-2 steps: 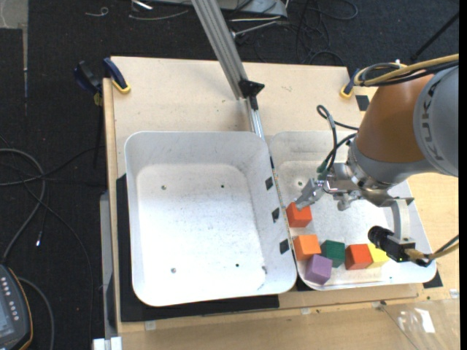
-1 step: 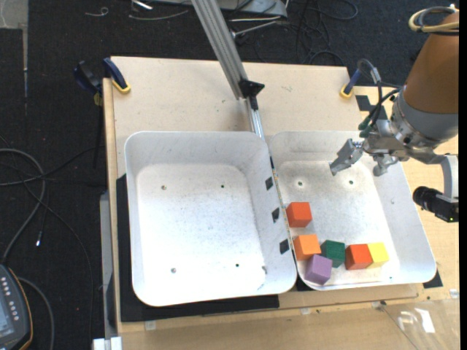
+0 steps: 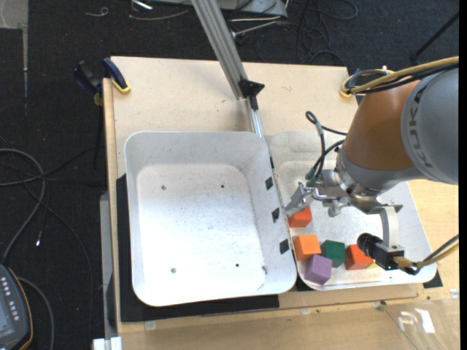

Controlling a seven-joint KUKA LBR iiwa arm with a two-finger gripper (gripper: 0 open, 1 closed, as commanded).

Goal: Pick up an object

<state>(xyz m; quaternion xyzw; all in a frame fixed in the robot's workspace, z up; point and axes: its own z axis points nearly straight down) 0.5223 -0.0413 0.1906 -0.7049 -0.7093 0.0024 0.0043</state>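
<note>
The gripper [image 3: 300,201] hangs low in the right bin [image 3: 416,217], just above an orange block [image 3: 300,217], probably to take it. I cannot tell its state. Other blocks [image 3: 326,257] lie crowded near the front wall.

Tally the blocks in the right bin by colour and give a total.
Orange blocks: 3
Green block: 1
Purple block: 1
Total: 5

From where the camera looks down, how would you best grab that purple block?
Take the purple block from above, across its left and right faces. It lies flat near the right bin's front rim, but the orange block and green block crowd its rear side.
</note>
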